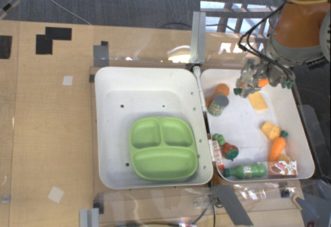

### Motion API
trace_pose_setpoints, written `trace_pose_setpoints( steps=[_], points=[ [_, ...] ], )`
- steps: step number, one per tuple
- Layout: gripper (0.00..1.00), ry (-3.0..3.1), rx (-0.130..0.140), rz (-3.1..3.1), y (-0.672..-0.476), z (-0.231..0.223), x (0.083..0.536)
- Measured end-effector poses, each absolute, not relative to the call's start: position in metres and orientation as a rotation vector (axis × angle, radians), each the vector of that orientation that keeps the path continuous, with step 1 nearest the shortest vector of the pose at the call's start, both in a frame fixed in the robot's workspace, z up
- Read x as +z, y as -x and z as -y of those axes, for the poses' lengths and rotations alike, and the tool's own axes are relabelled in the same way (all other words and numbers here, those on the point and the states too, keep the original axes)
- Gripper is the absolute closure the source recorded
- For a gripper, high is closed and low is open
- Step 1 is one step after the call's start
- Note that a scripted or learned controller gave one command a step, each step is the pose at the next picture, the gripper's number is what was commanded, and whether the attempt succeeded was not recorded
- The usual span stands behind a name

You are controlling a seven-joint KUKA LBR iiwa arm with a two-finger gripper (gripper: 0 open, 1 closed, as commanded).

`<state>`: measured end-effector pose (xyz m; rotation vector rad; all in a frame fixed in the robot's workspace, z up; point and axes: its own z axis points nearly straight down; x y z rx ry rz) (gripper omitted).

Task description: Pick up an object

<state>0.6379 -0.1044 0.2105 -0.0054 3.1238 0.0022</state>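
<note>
My gripper [253, 84] hangs over the far part of the right bin [300, 133], below the arm's orange band. A small orange bit [264, 82] shows right beside it; whether it is a held thing I cannot tell. A yellow wedge [257, 101] lies just under and in front of the gripper. To its left lie an orange piece [222, 89] and a small grey-topped can [217, 106]. Nearer the front are a yellow piece [269, 129], a carrot [278, 146], a red and green toy [228, 150], a green bottle [247, 171] and a red carton [283, 167].
The left bin [108, 117] holds a green divided plate [163, 147]. A metal frame [232, 16] stands behind the right bin. A narrow ridge [202, 112] separates the two bins. A red packet [217, 156] leans along the right bin's left wall.
</note>
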Motion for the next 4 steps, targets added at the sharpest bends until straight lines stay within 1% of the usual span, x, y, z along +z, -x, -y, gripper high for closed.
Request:
trace_pose_setpoints(
  steps=[1, 2, 3, 4],
  points=[
    [1.0, 0.141, 0.002, -3.128, -0.672, 0.059, 0.252],
    [1.0, 0.144, 0.001, -3.122, -0.674, 0.06, 0.262],
    [1.0, 0.341, 0.001, -3.117, -0.605, 0.044, 0.264],
    [1.0, 0.038, 0.002, -3.132, -0.662, 0.024, 0.302]
  ],
)
